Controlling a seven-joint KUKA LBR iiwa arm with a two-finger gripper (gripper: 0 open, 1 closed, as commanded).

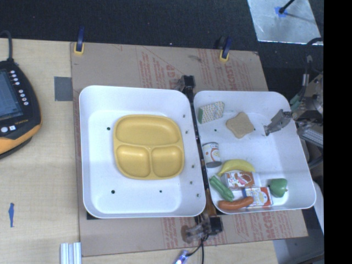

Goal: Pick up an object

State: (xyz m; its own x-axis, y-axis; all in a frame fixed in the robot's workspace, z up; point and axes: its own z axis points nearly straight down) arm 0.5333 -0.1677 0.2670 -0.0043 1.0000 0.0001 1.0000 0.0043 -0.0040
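The right bin (278, 155) holds several toy foods. A tan bread slice (240, 125) lies near its back, with a green-and-white speckled block (211, 112) to its left. A small can (210, 151) stands by the left wall. At the front lie a banana (237, 166), a red-and-white carton (240, 179), a juice box (257, 196), a hot dog (235, 204), a green pod (221, 188) and a green pepper (278, 187). My gripper (273, 124) reaches in from the right, low over the bin's back right, just right of the bread and apart from it.
The left bin (91, 147) carries a yellow divided plate (148, 146). A teach pendant (14, 109) lies on the bench at far left. Blue-and-yellow clamps (80, 43) pin the cardboard at the back. Bare bin floor lies below the gripper.
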